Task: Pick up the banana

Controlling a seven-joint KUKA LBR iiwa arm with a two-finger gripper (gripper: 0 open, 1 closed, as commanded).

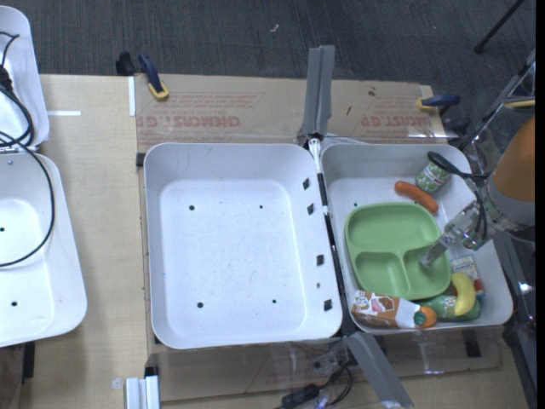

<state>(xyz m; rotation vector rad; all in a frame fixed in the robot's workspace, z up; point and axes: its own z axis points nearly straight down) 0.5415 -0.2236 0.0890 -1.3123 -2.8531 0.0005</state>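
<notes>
Overhead, two shallow white bins sit side by side on a wooden bench, split by a grey divider (319, 92). Reaching in from the right, the grey arm with its orange band (519, 173) hangs its gripper (436, 254) low over the right bin (341, 181). Whether the claw is open or closed cannot be told at this angle and size; nothing is seen caught in it.

Just below and to the right of the gripper lies the banana (464, 294), yellow and curved, against the bin's lower right corner and apart from the claw. It rests on or beside a green item (444, 307) that is too hidden to name.

A green sectioned plate (387, 245) fills the middle of the right bin, and the gripper's tip sits over its right edge. Beyond the plate, near the bin's upper right, lie an orange-red sausage (415, 195) and a small green-labelled can (432, 175). A printed snack packet (385, 308) lies along the bin's lower edge, left of the banana.

The left bin (153, 228) is beside it. Blue and yellow clamps (152, 77) pin brown cardboard to the bench at the far side, and a black cable (34, 194) loops over white trays at the left edge.
</notes>
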